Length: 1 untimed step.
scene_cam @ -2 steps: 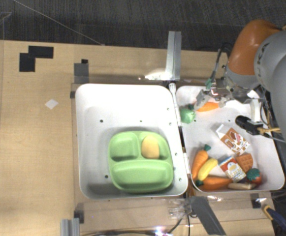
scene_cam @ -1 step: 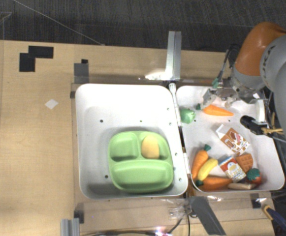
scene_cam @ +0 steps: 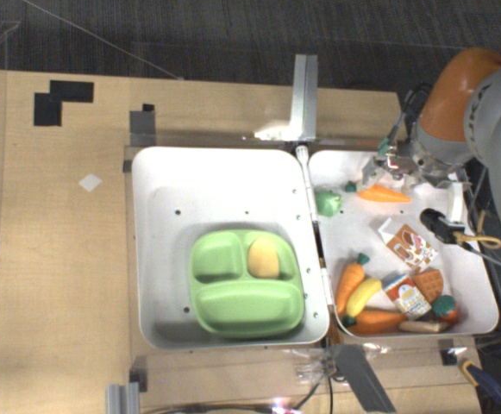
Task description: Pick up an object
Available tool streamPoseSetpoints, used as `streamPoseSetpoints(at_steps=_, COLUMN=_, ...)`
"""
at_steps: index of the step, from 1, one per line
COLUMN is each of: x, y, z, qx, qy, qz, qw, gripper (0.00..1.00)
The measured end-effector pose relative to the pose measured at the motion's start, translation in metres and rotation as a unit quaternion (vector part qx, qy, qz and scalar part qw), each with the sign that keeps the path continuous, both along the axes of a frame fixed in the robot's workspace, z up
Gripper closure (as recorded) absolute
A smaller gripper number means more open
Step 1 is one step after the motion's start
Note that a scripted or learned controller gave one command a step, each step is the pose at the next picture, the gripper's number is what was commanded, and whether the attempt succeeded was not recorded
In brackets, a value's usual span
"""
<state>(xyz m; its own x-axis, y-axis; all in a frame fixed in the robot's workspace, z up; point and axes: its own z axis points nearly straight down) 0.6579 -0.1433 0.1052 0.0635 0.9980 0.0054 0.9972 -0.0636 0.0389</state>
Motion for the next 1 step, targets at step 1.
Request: streamPoseSetpoints(at_steps=1, x=-0.0323, y=0.0001, z=-0.0155, qx=-0.0017, qy=0.014, qz=-0.008, qw=0.9999, gripper=0.0)
